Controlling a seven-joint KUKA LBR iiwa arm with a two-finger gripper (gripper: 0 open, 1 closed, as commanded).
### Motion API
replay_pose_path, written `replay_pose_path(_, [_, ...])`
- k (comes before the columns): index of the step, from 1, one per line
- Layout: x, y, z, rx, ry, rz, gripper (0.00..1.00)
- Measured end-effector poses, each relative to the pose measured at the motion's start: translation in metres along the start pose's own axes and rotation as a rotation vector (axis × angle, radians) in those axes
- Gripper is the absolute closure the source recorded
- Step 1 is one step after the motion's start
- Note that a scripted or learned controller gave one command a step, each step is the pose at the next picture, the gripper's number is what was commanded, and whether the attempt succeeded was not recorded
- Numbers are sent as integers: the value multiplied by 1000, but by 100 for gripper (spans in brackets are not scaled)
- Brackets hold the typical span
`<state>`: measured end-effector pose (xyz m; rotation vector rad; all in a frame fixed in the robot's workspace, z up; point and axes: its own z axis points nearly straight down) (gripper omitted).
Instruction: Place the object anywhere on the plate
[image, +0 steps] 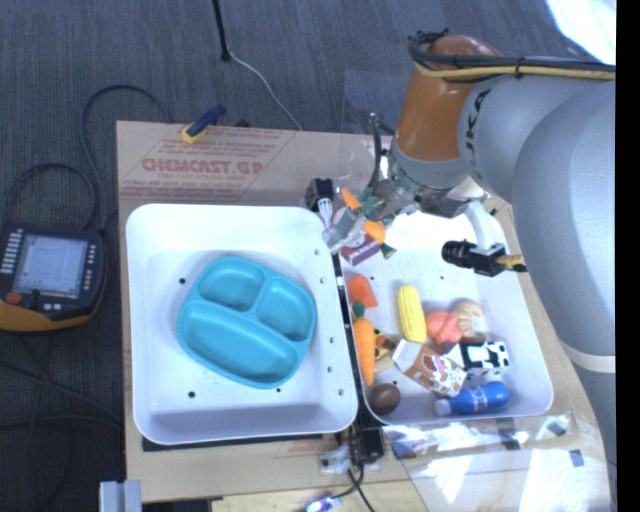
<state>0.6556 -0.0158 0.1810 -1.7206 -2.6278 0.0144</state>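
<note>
Plainly, cardboard (205, 165) reads "DIEMCAST"; plate (247, 319) unmarked.

We see a bench with a brown cardboard sheet (215, 165) spread over its top, red lettering printed across it. Two shallow white bins sit side by side on that sheet, touching along their inner walls. The left bin (150, 300) bears a blue divided plate (247, 318), set at a slant. The right bin (530, 375) bears a jumble of small toys. A small blue and yellow clip (203, 122) sits at the cardboard's far edge. Clear plastic wrap (480, 435) lies crumpled along the near edge of the right bin. To the left, off the cardboard, a control tablet (48, 275) rests on the dark carpet (60, 60).
</note>
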Motion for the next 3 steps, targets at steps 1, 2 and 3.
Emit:
replay_pose_path(1, [82, -6, 1, 0, 8, 54, 100])
replay_pose_path(2, [79, -7, 1, 0, 6, 58, 0])
replay_pose_path(3, [79, -7, 1, 0, 6, 58, 0])
